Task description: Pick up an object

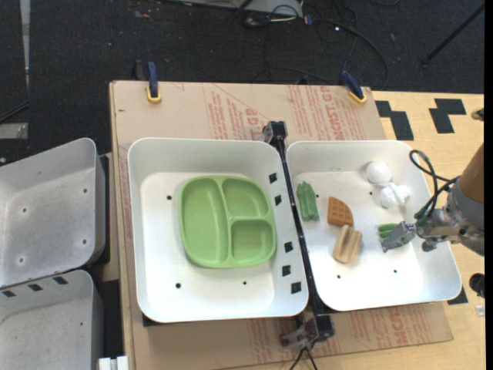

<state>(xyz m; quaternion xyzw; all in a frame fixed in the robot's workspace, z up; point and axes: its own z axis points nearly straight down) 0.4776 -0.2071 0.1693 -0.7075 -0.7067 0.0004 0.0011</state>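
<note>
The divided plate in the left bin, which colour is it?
Light green, plain with no pattern; the plate shows clearly in the camera view.

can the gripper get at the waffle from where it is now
Probably yes. The waffle lies flat in the right bin, with open floor between it and the gripper to its right. The bun sits just below it, so a wide approach could nudge that.

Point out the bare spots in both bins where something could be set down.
Left bin: bare floor along the front and the left side of the green plate. Right bin: free strip along the front wall, below the bread roll. Crowded: its middle and back right, with the green toy, waffle, white lumps and gripper.
</note>
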